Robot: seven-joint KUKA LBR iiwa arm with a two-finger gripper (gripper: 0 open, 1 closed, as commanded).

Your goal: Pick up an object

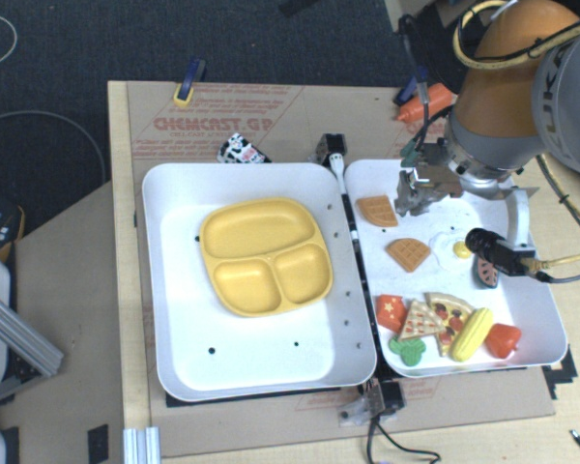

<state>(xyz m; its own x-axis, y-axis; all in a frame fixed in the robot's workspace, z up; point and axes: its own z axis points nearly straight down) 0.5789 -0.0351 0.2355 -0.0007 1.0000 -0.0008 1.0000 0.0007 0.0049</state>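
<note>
The jaws (413,199) hang over the right bin (551,303) toward its eleven o'clock corner, their spread impossible to tell, just beside a tan cracker (376,211), with the pizza slice (436,318) and yellow corn (472,333) toward six o'clock.

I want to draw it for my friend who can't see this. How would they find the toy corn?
Look at the right white bin, the one full of toy food. Go to its near edge, where a pizza slice and a red tomato piece lie. The corn sits between them, the one long bright yellow thing there.
</note>
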